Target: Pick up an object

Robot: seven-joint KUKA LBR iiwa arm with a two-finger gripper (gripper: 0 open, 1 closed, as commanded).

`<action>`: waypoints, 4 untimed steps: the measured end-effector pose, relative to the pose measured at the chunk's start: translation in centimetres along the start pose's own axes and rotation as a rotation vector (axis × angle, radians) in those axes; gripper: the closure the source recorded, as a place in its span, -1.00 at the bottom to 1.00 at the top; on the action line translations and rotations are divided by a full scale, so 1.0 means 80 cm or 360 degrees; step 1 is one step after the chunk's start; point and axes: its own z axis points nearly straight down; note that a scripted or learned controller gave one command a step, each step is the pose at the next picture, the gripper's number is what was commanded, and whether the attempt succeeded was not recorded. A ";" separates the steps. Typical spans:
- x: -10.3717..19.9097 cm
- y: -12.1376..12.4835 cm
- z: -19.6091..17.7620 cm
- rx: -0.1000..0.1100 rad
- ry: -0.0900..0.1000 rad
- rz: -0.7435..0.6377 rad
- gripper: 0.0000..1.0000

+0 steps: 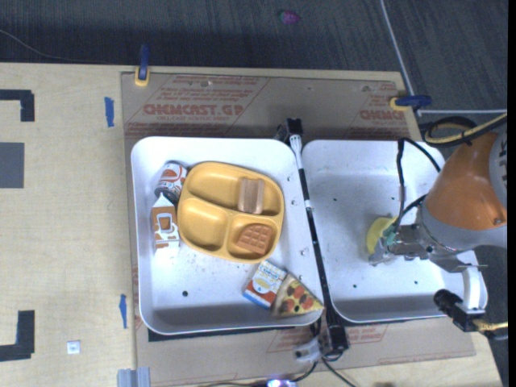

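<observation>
The end effector (393, 244) sits low in the right bin (355, 176), at the middle right of the frame, and its tip meets a yellow object (376, 234) that lies on the bin floor just to its left. Whether that object is actually gripped or merely touched cannot be told, since the wrist hardware covers the tip. Behind it, toward the right edge of the frame, the arm (468, 196) rises with its orange band facing the camera, and a black cable (401, 176) loops up from the wrist across the bin's upper right area.

To the left, the left bin (149, 240) holds a yellow divided tray (211, 216) at its centre. A brown block (251, 194) rests in the tray's upper compartment, and a waffle-like piece (256, 237) lies in the lower right compartment. A small can (169, 181) lies just beside the tray's upper left rim, and a white and orange carton (164, 224) stands against its left side. Near the bin's lower right corner lie a small box (264, 284) and a pizza slice (295, 298), touching one another.

Both bins stand on a brown board (210, 103) laid over the light bench (56, 240).
</observation>
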 end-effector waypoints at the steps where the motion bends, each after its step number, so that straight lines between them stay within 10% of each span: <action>1: 0.000 0.000 0.000 0.0000 0.0000 0.0000 -1.00; 2: 0.027 -0.006 0.017 -0.0006 -0.0009 0.0007 -1.00; 3: 0.024 -0.002 0.003 -0.0026 -0.0023 0.0012 1.00; 4: 0.123 -0.007 -0.102 0.0009 0.0007 -0.0005 1.00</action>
